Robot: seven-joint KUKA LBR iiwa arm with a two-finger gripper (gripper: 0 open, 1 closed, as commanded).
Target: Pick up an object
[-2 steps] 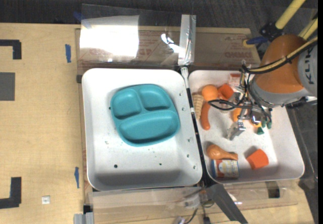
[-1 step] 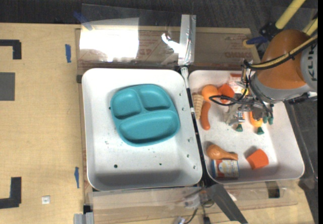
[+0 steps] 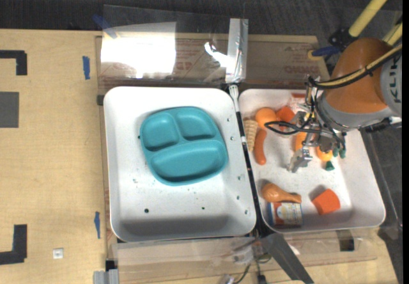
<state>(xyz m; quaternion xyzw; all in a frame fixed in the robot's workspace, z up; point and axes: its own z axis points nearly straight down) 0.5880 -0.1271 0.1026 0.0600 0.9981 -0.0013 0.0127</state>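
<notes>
Overhead slanted view of a wooden worktop (image 3: 45, 167) w/ two shallow white bins side by side. Left bin (image 3: 121, 206) holds a teal divided plate (image 3: 183, 144), roughly centred. Right bin (image 3: 364, 209) holds small toy foods: an orange carrot-like piece (image 3: 261, 147) near its left wall, a chicken-leg shape (image 3: 279, 194) and a can (image 3: 285, 214) at the front, an orange block (image 3: 326, 201) front right. Grey arm w/ orange band (image 3: 358, 78) reaches in from the right; tool (image 3: 299, 161) hangs low over the bin's middle, among the toys. Can't tell if tool's fingers are apart or together.
</notes>
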